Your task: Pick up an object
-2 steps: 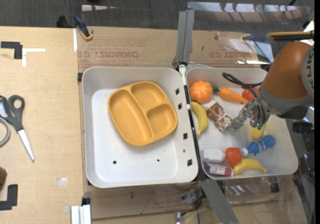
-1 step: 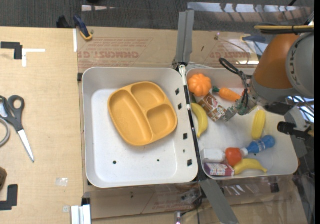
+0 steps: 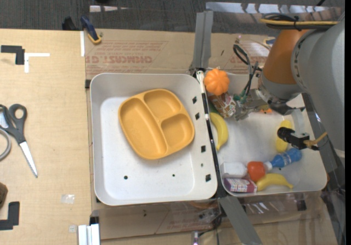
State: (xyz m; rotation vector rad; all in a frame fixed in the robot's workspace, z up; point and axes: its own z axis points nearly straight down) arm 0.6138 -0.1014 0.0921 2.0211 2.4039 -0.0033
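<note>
The small clear packet with dark contents point(image 3: 225, 107) lies at the far left of the right bin point(image 3: 307, 183), just beside the orange pumpkin-shaped toy point(image 3: 216, 81) and above the banana point(image 3: 220, 130) that runs along the dividing wall; the end effector point(image 3: 244, 108) sits low right next to that packet, and I cannot tell whether it is apart or together, nor whether anything is caught in it. To do this step well, I judge the grasp should be centred on the packet and lifted straight up, since the pumpkin and the bin wall crowd it on two sides; a sideways drag would likely push it into the corner. Open room lies in the middle of the right bin; the near edge is crowded with a red-capped bottle point(image 3: 241, 170), a blue bottle point(image 3: 286, 158) and a second banana point(image 3: 274, 182). The left bin point(image 3: 109, 183) holds a divided yellow plate point(image 3: 156, 123), with bare floor around it.
</note>
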